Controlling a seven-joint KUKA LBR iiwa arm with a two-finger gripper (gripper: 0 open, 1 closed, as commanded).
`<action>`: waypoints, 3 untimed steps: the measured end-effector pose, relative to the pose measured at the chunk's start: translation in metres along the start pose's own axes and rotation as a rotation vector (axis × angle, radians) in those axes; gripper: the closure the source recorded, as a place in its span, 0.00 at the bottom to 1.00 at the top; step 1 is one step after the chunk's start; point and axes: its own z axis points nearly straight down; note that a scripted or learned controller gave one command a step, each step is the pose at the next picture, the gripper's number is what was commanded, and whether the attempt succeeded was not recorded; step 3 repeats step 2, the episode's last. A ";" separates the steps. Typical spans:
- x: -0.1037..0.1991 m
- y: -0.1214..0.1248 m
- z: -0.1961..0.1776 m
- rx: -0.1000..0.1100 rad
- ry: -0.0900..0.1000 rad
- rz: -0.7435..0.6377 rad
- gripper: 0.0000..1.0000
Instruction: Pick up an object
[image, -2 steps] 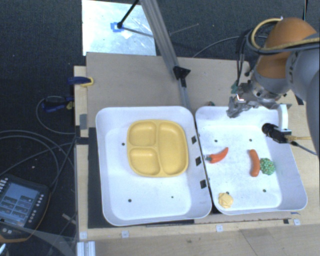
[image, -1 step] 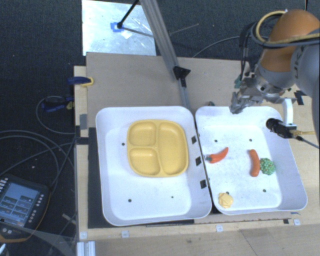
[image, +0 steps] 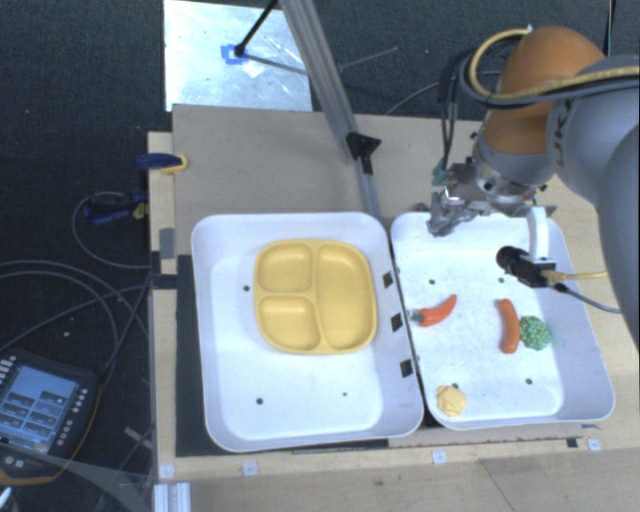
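A handheld control unit (image: 35, 400) with a lit screen lies on the dark floor, well left of the left bin, with grey cables (image: 100, 260) looping between it and the tabletop (image: 270, 160). A blue and yellow clamp (image: 160, 161) sits on the tabletop's edge, above and left of the left bin.

The left bin (image: 225, 400) is shallow and white, and a yellow divided plate (image: 315, 296) with three compartments lies flat inside it, toward its upper middle. A grey pole (image: 330, 90) slants down from the top and ends at a black clamp (image: 363, 146) just above the left bin's upper right corner.

The right bin (image: 585, 390) touches the left bin along their shared edge. A small red pepper (image: 436, 312) lies in it, nearest to the left bin. A pale yellow toy (image: 451, 401) rests below the pepper, near the front rim. Farther from the left bin, an orange sausage (image: 509, 326) lies upright in the view, with a green broccoli piece (image: 535, 333) touching its far side.

The gripper (image: 445, 215) hangs over the back rim of the right bin, well apart from every object, on the grey arm with its orange band (image: 540, 60). Nothing sits between its fingers; whether they are spread or pressed together cannot be told from this angle.
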 end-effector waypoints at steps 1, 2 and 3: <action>0.050 -0.024 0.005 0.001 0.001 0.000 1.00; 0.104 -0.046 -0.013 0.000 0.001 -0.001 1.00; 0.104 -0.046 -0.013 0.000 0.001 -0.001 1.00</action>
